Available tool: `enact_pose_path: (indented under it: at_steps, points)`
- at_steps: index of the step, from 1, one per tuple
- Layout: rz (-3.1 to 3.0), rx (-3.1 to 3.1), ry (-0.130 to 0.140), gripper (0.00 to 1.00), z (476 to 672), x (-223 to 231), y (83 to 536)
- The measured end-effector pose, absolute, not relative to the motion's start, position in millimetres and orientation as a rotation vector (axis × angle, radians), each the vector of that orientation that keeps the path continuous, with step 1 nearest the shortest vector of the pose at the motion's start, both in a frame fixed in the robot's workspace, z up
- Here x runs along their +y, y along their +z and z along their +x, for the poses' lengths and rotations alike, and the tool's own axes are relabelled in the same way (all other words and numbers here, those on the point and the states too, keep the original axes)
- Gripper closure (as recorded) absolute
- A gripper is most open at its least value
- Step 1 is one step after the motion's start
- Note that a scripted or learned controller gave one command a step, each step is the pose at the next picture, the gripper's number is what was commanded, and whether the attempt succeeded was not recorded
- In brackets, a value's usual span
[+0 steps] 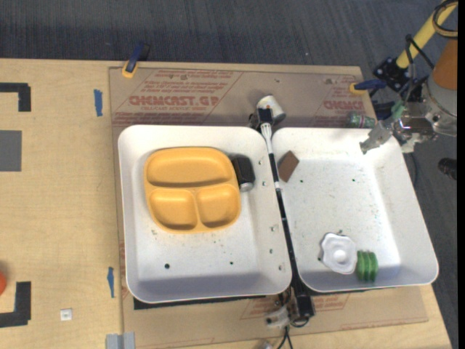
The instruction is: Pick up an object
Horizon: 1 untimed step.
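From my seat, the biggest things are the two bins. The left bin (pixel 138 267) at centre frame holds an orange tray (pixel 192 187) with three compartments, filling its upper half. That tray is broad and shallow; I judge it too wide for the gripper to span, so a try on it would likely slide off the rim.

The right bin (pixel 407 195) sits just beside it, sharing the middle wall. Nothing is held yet, so any of the bin items could be the target.

The arm (pixel 443 78) enters at the upper right of the frame, and the gripper (pixel 378 138) hangs over the right bin's upper right corner, close to the rim. Its fingers are too small and blurred here; I cannot tell whether they are spread or closed. A straight descent from there risks striking the bin wall, not an object.

Lower right, a white disc-like piece (pixel 338 253) lies touching a green ribbed piece (pixel 367 265). Going for either could nudge the other, or pinch both and drop one.

A dark block (pixel 243 171) sits against the tray's right edge in the left bin; fingers may jam on the tray.

A small brown piece (pixel 288 165) lies by the middle wall at the right bin's upper left. It looks flat, and the wall could block one finger.
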<state>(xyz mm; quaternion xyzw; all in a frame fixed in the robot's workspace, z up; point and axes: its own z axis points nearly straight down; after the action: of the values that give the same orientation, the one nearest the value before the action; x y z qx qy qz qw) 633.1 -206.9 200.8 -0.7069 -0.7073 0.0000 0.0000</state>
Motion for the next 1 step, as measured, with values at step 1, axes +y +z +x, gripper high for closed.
enact_pose_path:
  at_steps: [1]
  points:
    - [-2.23,-2.21,0.002,0.0,539.0,-183.9,135.4]
